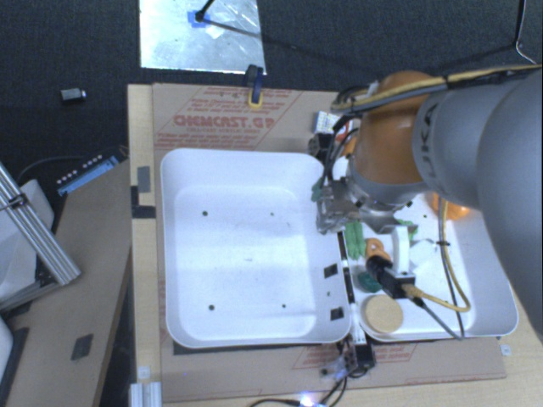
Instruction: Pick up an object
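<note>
overhead, grey arm [458,142] above right bin [492,312]; cardboard [221,117] under bins

Both white bins [242,227] look like smooth plastic with a soft sheen. The board [222,119] under them reads as matt brown cardboard, printed in red. The arm [475,142] is covered in smooth grey casing, its orange band [392,125] glossy. A crinkly, shiny foil-like sheet [200,24] is seen on dark, rough carpet-looking floor [68,32].
</note>
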Motion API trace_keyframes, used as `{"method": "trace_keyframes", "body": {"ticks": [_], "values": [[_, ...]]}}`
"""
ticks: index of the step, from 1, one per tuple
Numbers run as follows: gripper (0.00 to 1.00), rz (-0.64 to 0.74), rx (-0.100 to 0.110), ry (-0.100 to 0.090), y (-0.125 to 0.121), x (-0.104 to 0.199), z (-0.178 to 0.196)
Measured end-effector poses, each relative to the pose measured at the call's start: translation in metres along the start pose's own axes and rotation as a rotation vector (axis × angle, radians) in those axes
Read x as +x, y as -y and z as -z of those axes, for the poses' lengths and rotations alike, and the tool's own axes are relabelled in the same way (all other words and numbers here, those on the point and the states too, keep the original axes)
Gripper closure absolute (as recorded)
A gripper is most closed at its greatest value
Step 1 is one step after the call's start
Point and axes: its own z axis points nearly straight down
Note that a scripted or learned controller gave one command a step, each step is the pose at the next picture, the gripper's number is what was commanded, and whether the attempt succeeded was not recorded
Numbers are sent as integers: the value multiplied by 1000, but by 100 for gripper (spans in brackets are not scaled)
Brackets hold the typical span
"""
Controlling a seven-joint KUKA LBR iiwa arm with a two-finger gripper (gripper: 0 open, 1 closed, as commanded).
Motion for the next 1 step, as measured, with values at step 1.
{"method": "trace_keyframes", "body": {"ticks": [1], "values": [[100, 1, -12, 0, -123, 48, 2]]}}
